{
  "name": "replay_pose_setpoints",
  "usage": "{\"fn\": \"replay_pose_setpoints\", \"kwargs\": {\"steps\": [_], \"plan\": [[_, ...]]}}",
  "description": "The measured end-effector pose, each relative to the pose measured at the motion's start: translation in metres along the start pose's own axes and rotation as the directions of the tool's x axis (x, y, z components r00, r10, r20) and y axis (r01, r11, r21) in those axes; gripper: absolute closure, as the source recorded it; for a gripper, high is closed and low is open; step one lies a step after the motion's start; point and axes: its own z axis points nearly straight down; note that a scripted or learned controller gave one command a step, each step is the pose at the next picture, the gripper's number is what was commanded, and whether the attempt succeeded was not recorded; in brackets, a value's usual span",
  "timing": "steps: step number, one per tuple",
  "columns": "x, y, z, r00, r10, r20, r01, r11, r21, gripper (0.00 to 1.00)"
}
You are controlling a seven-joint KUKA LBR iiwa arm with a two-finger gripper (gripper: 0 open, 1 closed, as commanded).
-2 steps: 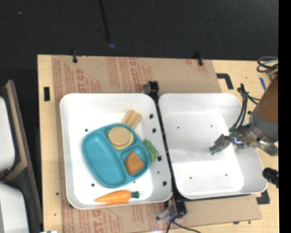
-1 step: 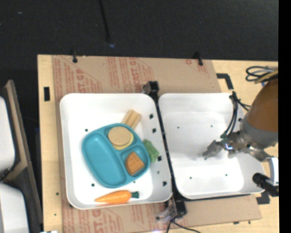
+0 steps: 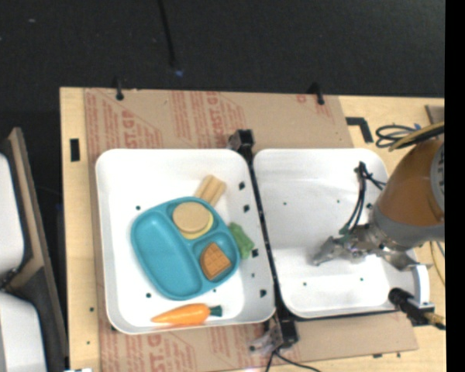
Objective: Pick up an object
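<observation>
Camera view: gripper, finger state unclear, hangs over the right bin; the carrot lies well apart at the left bin's front edge.

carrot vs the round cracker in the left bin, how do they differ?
The carrot is orange, long and tapered with a green stem end; the round cracker is tan and disc-shaped. The carrot lies on the bin floor near the front edge; the cracker sits in a compartment of the blue tray. Both look like toy food, both in the left bin.
</observation>
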Motion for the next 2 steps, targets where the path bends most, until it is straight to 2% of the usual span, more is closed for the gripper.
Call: {"fn": "replay_pose_setpoints", "kwargs": {"steps": [1,2], "plan": [[-0.001,0.001,-0.013,1.000,0.002,0.001,-0.002,1.000,-0.005,1.00],[0.009,0.003,-0.065,1.000,-0.001,0.002,0.001,1.000,-0.009,1.00]]}}
